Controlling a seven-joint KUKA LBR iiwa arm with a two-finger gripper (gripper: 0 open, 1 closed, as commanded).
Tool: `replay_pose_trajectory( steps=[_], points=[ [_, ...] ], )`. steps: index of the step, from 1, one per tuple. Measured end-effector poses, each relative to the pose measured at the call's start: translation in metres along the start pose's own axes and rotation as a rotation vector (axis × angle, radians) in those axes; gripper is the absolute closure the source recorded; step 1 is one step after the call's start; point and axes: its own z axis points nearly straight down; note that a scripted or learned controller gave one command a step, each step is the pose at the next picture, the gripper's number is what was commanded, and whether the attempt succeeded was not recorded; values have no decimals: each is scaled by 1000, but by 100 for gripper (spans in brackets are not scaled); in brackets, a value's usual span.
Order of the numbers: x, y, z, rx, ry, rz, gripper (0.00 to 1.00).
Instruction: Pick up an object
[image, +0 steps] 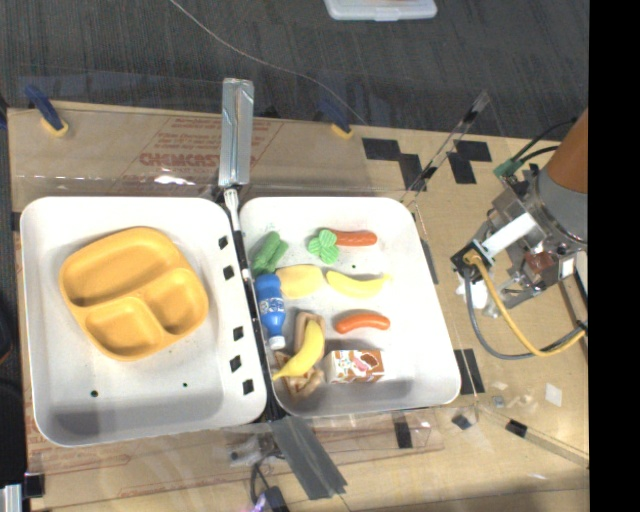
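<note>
Gripper (478, 292) off the right bin's (425, 345) right side, over bench; claw state cannot tell.
In right bin: banana (305, 350), two sausages, blue bottle (270, 305).

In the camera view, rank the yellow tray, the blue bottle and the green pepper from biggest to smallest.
1. yellow tray, by far the largest
2. blue bottle
3. green pepper, only slightly smaller than the bottle, so that order is unsure

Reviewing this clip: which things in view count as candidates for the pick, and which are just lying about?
Candidates for the pick, right bin:
carrot
sausage
banana
blue bottle
green pepper
lemon-yellow piece
small carton

Just lying about:
yellow divided tray in the left bin
white lidded box at the top edge
tape marks on the bench
</note>
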Motion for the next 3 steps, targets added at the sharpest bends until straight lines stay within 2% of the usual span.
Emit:
replay_pose_trajectory(
  steps=[1, 2, 3],
  points=[
    [-8, -2, 194, 1, 0, -59, 100],
    [35, -63, 223, -1, 5, 120, 100],
    [44, -136, 106, -5, 13, 119, 100]
  ],
)
